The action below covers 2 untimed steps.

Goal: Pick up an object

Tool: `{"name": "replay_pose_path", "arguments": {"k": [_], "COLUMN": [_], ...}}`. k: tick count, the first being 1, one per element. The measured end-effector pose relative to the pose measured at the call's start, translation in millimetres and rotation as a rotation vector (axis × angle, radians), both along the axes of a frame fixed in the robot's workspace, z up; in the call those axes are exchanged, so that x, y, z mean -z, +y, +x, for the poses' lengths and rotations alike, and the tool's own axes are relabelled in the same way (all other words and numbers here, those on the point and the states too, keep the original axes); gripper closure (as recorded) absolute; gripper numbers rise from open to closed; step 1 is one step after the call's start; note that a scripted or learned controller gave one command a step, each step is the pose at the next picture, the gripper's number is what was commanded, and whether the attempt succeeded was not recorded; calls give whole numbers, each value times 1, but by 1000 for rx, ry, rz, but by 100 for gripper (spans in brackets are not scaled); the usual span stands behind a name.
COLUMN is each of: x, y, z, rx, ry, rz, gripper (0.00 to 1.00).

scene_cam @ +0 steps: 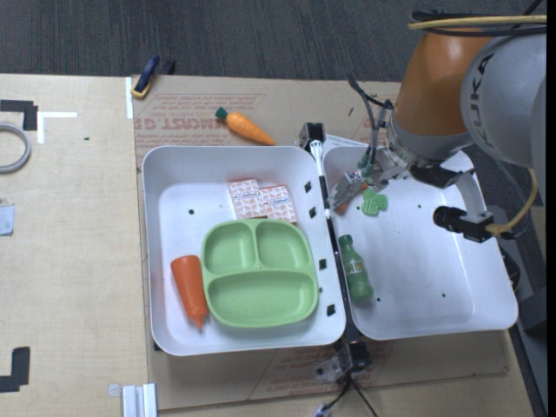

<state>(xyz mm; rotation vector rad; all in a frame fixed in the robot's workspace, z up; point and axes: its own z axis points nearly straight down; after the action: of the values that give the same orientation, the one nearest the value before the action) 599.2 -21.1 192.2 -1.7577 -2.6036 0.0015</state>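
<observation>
My gripper (358,182) hangs low over the far left corner of the right bin (452,307), under the grey arm with its orange band (439,81). Just below it lie a small green piece (374,203) and a thin orange-brown piece (340,203), both close to the gripper's tip. A green bottle (354,269) lies along the right bin's left wall, nearer the front. The left bin (161,233) holds a green divided plate (260,273), an orange carrot-shaped toy (189,290) and a pink-and-white packet (259,200).
Another toy carrot (246,127) lies on the cardboard behind the left bin. A blue and yellow tool (146,76) rests at the cardboard's far left corner. Black clips (313,135) join the bins at their shared wall. Cables trail off the arm on the right.
</observation>
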Motion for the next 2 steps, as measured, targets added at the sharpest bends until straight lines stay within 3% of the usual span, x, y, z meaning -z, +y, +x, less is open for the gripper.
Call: {"name": "replay_pose_path", "arguments": {"k": [2], "x": [0], "y": [0], "z": [0], "rx": [0], "ry": [0], "rz": [0], "gripper": [0]}}
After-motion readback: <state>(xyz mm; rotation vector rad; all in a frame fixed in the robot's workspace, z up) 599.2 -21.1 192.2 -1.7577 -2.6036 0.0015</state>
